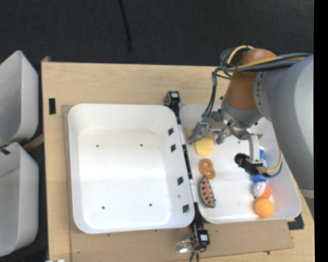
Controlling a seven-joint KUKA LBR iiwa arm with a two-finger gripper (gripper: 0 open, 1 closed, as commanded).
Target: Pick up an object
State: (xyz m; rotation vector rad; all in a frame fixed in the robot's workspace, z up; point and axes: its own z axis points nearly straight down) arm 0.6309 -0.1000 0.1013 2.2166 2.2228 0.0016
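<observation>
My gripper point(210, 135) hangs over the upper left part of the right bin point(229, 214), and its fingers look spread open. A pale yellow object point(204, 146) lies just under and in front of the fingertips, close to the bin's left wall; nothing is gripped. Below it are an orange pretzel-shaped piece point(207, 168) and a watermelon slice point(206, 191). An orange ball point(264, 207) and a small blue, white and red item point(258, 185) sit in the lower right corner.
The left bin point(76, 146) stands beside the right one, with a dark divider strip point(183, 162) between them. The grey arm with its orange band point(246, 89) covers the right bin's upper right. White seats point(8, 102) are at the far left.
</observation>
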